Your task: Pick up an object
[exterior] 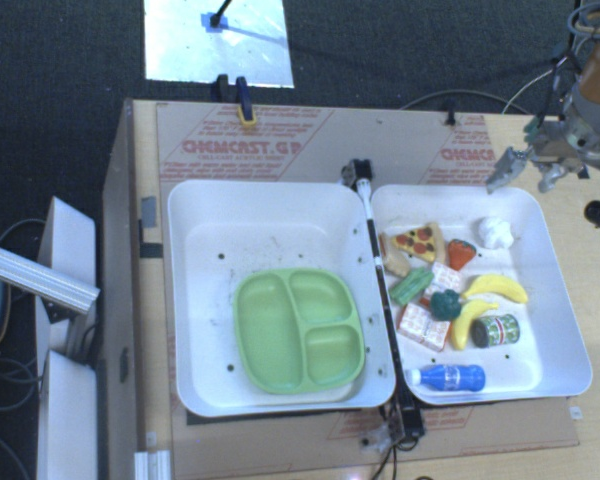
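Observation:
My gripper point(528, 172) hangs above the back right corner of the right bin point(560, 298), its two fingers spread apart with nothing between them. Below it in that bin lie several toy items: a pizza slice point(418, 240), a white ball point(496, 231), a red strawberry point(461, 253), a green pickle point(411, 286), a broccoli piece point(445, 304), two bananas point(496, 288), a small can point(498, 329), a red-and-white box point(422, 326) and a blue bottle point(452, 377). The white ball is the item nearest the gripper.
The left bin point(205, 228) holds a green divided plate point(300, 328). A black divider rail point(376, 258) runs between the bins. Cables trail behind the right bin, and a metal-framed stand point(40, 278) sits off the bench's left side.

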You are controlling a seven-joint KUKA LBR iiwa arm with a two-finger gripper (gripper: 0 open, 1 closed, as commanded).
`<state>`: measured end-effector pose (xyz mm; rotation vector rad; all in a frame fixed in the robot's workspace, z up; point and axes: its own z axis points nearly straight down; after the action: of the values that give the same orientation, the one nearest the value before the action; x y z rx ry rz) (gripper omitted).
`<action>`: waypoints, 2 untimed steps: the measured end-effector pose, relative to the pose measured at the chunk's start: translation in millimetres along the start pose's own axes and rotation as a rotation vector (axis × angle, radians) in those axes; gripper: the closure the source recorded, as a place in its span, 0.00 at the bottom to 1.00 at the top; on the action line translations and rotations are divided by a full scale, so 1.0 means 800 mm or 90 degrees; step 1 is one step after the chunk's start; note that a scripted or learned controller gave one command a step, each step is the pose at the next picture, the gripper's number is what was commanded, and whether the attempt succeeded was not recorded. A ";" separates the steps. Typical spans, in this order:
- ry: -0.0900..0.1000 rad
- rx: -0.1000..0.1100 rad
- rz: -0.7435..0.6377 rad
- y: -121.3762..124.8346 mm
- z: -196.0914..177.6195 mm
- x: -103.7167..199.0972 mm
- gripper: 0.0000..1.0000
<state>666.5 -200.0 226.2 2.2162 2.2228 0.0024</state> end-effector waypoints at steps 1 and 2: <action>0.000 -0.002 0.000 -0.026 0.172 0.088 0.00; -0.001 -0.003 0.000 0.004 0.073 0.054 0.00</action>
<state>670.1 -156.9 168.2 2.2143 2.2192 0.0055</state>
